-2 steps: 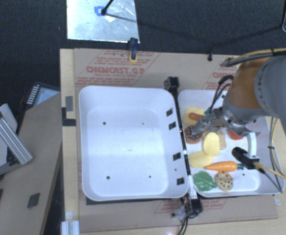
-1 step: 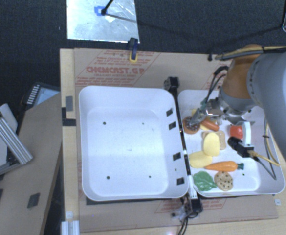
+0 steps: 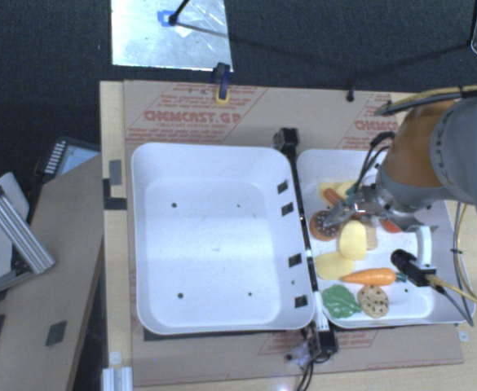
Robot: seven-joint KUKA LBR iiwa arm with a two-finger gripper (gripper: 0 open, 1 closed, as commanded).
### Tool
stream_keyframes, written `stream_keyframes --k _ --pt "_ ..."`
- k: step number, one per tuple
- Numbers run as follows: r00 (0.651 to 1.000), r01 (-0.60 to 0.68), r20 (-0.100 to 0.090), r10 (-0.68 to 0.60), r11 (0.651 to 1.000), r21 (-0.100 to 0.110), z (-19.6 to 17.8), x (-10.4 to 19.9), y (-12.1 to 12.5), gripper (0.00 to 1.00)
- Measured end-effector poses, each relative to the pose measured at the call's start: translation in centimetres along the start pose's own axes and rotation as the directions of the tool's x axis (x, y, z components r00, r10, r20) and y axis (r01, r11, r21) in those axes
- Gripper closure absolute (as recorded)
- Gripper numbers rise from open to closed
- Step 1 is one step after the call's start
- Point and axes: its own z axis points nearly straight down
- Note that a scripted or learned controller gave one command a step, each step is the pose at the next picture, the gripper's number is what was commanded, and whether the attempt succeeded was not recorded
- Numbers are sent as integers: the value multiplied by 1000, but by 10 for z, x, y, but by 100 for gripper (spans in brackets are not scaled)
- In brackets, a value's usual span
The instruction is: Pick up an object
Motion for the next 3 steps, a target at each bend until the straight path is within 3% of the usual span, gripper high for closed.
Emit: stream_keyframes --k 1,2,3 --pt "1000 2 -2 -2 1000 1 0 -27 -20 0" --pt "1000 -1 2 1 1000 -3 -1 2 -91 0" --pt "1000 9 1 -9 1000 3 0 4 -10 0"
